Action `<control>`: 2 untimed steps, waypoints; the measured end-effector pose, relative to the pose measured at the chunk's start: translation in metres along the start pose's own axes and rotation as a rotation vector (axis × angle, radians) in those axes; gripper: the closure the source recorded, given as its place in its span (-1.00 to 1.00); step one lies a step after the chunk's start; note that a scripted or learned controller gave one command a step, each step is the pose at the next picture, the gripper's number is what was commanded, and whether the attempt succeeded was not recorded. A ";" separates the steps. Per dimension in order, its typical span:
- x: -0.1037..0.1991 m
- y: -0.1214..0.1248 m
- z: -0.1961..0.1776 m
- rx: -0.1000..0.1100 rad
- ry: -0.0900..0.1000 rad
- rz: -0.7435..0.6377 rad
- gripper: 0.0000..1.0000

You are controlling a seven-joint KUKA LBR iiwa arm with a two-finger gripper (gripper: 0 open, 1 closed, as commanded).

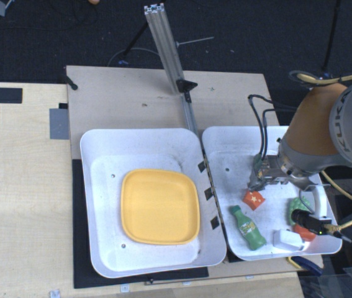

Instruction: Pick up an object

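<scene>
While I watch from the overhead camera, my arm (317, 129) reaches in from the right over the right bin (225, 143), its orange band plain above the wrist. My gripper (257, 180) hangs low over the middle of that bin, and from this angle I cannot tell how wide it stands or whether it has hold of anything. Just below and a touch left of it lies a small red block (254, 199) with a pale mark on top, resting on the bin floor, very near the gripper; whether they touch I cannot say. Nearer to me, a green bottle (248, 227) lies on its side, cap pointing to the far left, close beside the block but apart from it. At the right end of the bin, a green object (300, 205) sits partly under the arm, with a white and red item (292, 237) in the near right corner. Over in the left bin (101, 148), a yellow plate (161, 206) lies flat in the middle. A metal rail (166, 42) slants away at the far side.
</scene>
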State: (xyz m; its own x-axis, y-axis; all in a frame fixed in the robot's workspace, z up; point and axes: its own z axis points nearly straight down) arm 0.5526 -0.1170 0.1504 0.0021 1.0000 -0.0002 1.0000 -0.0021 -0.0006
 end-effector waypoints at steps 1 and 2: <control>0.005 0.007 -0.058 -0.005 0.000 -0.002 1.00; 0.005 0.007 -0.064 -0.001 0.000 -0.001 1.00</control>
State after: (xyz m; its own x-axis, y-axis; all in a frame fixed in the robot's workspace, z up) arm 0.5596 -0.1123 0.2141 0.0008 1.0000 -0.0002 1.0000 -0.0008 0.0000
